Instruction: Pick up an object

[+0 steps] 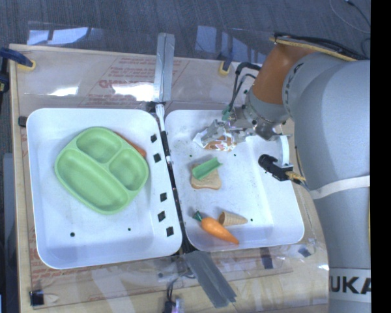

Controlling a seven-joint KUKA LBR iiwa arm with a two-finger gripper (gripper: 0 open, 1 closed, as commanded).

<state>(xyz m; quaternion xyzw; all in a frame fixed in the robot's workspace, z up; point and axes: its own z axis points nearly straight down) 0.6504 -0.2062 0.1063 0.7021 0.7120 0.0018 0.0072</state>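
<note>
Camera view: lay crumpled at right bin's (293, 230) far edge, a foil wrapper (216, 136), gripper (240, 120) just beside it. Looked light, crinkly, slippery; best pinched at a raised fold. Finger state could not be told.

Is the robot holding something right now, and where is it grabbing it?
It cannot be told. The arm's tip is right at the crinkly wrapper in the right bin, but the grip itself is hidden.
</note>
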